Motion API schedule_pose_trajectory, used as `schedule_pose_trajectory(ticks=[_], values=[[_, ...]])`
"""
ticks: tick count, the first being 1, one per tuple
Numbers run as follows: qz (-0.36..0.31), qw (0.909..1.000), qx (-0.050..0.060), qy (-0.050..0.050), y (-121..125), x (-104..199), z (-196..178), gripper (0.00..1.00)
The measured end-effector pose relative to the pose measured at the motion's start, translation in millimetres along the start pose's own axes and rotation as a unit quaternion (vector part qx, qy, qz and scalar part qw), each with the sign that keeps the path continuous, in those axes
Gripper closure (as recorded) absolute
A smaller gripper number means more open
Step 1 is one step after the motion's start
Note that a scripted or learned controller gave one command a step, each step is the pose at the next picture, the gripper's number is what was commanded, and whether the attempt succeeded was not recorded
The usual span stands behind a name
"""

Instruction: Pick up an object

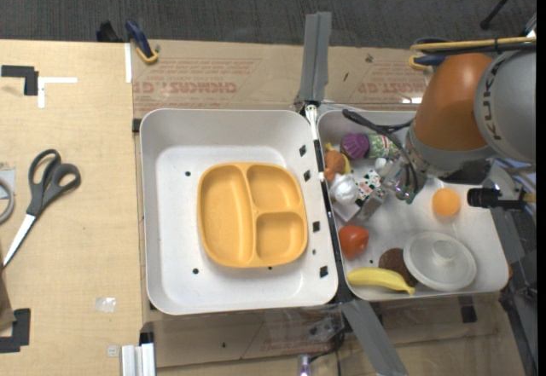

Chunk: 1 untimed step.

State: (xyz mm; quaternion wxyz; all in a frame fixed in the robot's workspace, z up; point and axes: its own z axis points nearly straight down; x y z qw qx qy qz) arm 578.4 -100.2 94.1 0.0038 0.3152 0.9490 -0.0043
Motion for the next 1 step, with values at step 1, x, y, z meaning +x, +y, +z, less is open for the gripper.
schedule_pose_trajectory(ticks=[1], values=[[0.04, 0.9992, -0.003, 0.003, -65.6, -92.5, 1.5, 0.0]])
